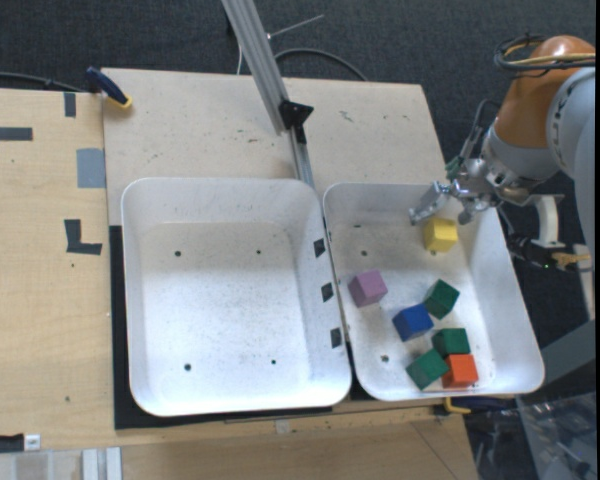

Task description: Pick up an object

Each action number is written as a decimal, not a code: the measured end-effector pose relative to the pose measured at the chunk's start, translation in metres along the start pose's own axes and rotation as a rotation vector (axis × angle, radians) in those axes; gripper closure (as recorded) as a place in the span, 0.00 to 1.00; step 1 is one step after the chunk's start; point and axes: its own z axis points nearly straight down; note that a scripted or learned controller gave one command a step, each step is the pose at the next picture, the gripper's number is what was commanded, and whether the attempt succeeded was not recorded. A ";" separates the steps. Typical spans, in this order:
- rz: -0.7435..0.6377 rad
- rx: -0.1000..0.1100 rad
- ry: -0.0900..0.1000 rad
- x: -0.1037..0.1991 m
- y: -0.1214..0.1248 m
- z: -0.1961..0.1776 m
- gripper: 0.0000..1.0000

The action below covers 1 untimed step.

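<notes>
Gripper sits over the right bin's far corner, fingers spread, nothing between them. Yellow block lies just below the fingertips, close to the bin wall. Risk: closing too high grabs air, or a finger clips the wall and shoves the block aside.

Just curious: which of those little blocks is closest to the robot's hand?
The yellow block, right below the gripper. The purple, blue, green and orange blocks sit farther down the right bin.

Six blocks lie in the right bin, beside the left bin.
</notes>
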 end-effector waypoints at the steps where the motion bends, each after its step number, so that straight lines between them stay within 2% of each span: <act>1: 0.000 -0.020 -0.006 -0.001 0.004 0.032 0.00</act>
